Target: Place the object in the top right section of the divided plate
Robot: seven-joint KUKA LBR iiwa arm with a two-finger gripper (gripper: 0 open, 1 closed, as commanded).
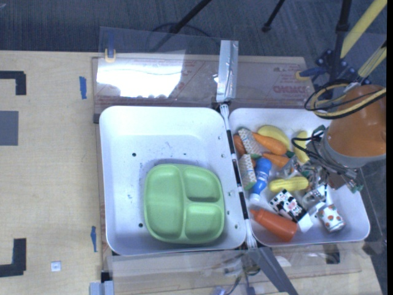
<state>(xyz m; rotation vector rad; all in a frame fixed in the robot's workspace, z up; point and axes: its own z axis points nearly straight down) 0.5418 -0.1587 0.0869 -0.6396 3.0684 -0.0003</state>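
two shallow white bins sit side by side on the pale wooden worktop. the left bin, smooth plastic with rounded corners, carries the green divided plate, a rounded-square matte dish with one long section down its left and two smaller ones on its right. its top right section holds nothing.

the right bin holds a loose heap of toy items: an orange carrot shape lying slantwise with its long axis running upper left to lower right, a blue-capped bottle tilted, a red-orange cylinder lying low near the front wall, a yellow banana shape lying almost level, and a black-and-white patterned block.

the claw hangs over the heap's right side beneath the arm's orange band; whether it is wide or narrow i cannot tell among the clutter.
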